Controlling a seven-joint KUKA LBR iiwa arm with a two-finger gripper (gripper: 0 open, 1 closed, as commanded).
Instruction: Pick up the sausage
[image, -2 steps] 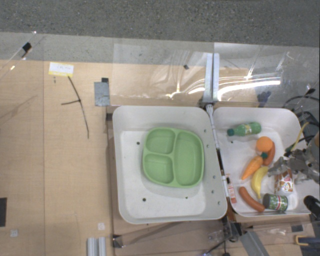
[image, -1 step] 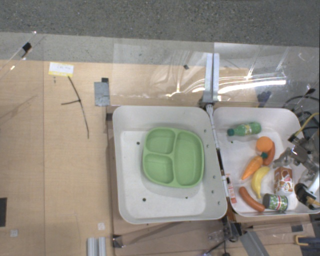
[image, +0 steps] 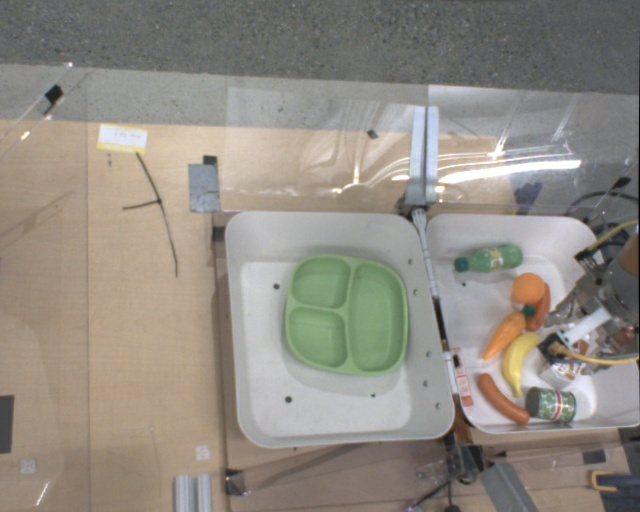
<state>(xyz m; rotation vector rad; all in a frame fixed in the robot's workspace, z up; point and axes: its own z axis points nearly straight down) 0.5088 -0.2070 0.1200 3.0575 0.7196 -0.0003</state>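
Where the arm reaches in over the right bin's (image: 560, 232) right edge, the gripper (image: 572, 335) hangs low above the bin floor, and whether it is open or closed cannot be told; nothing can be seen in its grasp. Just beside it toward the bin's middle lie a banana (image: 517, 360) and a carrot (image: 503, 336), with an orange fruit (image: 531, 292) above them. A green jar (image: 551, 405) lies near the bin's front edge, below the gripper. The sausage (image: 502, 398) lies aslant near the front edge, toward the front left corner, beside the jar. A green bottle (image: 489, 260) lies toward the back. The left bin (image: 250, 330) holds a green divided plate (image: 347, 313) at its centre.
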